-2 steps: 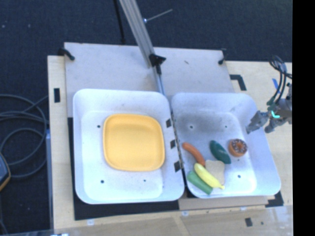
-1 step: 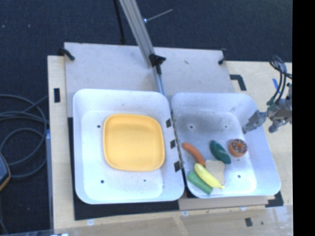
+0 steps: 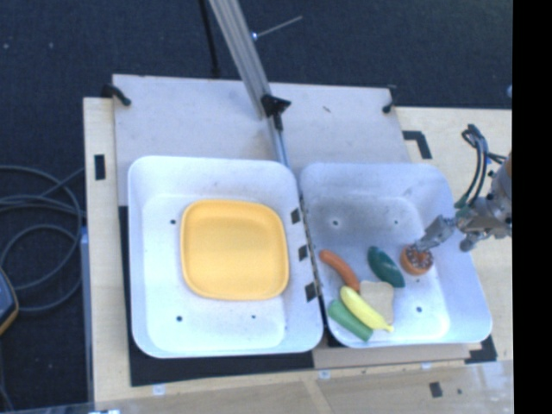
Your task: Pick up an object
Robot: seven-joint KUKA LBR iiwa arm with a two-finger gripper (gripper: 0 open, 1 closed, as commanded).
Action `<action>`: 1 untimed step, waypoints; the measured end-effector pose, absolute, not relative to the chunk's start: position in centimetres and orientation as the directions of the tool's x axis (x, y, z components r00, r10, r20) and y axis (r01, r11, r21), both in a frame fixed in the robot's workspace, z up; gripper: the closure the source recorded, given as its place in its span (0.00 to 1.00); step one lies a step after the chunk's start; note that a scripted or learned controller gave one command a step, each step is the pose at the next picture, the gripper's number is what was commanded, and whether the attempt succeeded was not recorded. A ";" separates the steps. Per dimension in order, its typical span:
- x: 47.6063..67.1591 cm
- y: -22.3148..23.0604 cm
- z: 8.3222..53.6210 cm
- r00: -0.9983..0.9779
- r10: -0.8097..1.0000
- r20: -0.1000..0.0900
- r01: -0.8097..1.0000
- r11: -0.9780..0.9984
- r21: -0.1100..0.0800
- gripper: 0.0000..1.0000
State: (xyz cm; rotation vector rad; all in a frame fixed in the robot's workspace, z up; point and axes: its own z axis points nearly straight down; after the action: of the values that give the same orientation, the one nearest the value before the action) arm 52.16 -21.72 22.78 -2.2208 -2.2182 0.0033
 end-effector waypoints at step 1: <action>51.7 -22.5 17.0 0.001 1.000 0.001 1.000 -0.001 -0.004 0.00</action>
State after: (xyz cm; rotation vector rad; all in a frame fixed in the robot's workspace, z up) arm 51.68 -22.52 16.96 -2.2203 -2.2173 0.0039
